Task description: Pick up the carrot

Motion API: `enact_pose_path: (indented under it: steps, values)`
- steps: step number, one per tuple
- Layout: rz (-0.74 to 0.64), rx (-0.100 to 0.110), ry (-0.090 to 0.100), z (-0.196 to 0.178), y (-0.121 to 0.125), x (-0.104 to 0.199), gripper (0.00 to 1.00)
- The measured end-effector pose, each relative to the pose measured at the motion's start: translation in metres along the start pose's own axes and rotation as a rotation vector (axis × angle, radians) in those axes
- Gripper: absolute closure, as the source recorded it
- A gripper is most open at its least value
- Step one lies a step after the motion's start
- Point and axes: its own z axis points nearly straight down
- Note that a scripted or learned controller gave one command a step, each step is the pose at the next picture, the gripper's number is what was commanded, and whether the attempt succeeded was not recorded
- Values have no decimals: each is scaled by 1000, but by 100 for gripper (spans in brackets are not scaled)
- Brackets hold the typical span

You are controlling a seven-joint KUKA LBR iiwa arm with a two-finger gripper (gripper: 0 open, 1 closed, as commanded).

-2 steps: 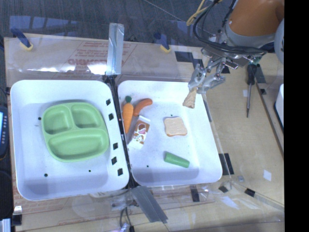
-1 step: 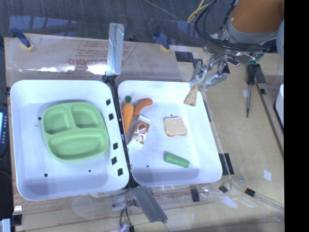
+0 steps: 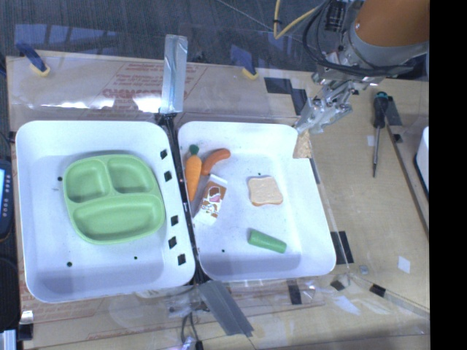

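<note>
The carrot (image 3: 193, 175) is orange with a small green top. It lies lengthwise at the left wall of the right bin (image 3: 306, 217), beside the divider. My gripper (image 3: 319, 117) hangs above that bin's far right corner, well to the right of the carrot and apart from it. Nothing shows between its fingers.
In the right bin a sausage (image 3: 215, 158) lies just right of the carrot, with a small snack packet (image 3: 211, 200) below it, a bread slice (image 3: 265, 191) in the middle and a green cucumber piece (image 3: 266, 240) near the front. The left bin (image 3: 36, 166) holds a green divided plate (image 3: 113, 197). A screwdriver (image 3: 379, 126) lies on the bench at right.
</note>
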Motion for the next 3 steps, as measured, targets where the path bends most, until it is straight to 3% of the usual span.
enact_pose_path:
  steps: [1, 2, 3]
  values:
    - [-148, -14, -5, 112, 5, -35, 100]
    - [242, 1, 0, 57, 3, -41, 100]
    - [-37, -8, -2, 120, 33, -125, 100]
